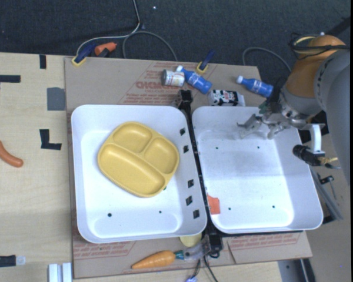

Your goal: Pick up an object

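Note:
A yellow divided plate (139,158) lies in the left bin (88,216), towards its far half. A small orange-red piece (213,204) rests near the front left corner of the right bin (294,216). My gripper (260,127) hangs over the far part of the right bin, close to its back rim, well away from both objects. Its metal fingers (245,125) stand spread apart and open, with nothing between them.
Behind the bins on the cardboard lie a white and blue bottle (187,78), another blue bottle (256,86) and a black-and-white card (226,97). A carrot (154,259) lies in front of the bins. A sausage (7,153) lies on the wooden bench at the left.

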You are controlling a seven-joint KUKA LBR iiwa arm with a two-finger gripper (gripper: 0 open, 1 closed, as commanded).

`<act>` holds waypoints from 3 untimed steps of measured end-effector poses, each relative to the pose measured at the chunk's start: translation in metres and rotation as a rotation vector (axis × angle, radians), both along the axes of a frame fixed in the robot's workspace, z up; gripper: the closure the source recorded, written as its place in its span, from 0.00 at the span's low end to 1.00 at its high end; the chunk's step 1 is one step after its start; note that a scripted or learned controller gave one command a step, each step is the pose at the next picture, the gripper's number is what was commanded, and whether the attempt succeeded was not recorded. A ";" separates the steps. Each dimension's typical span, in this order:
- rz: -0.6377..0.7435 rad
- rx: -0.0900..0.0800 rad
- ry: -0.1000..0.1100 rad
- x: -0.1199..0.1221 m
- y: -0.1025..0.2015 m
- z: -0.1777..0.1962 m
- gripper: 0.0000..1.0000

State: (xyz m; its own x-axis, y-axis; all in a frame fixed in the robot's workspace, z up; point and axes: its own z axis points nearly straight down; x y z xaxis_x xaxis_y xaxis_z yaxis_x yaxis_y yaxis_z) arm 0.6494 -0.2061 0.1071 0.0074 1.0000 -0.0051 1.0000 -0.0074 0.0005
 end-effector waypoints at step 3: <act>0.010 0.006 0.000 0.019 0.113 -0.019 0.00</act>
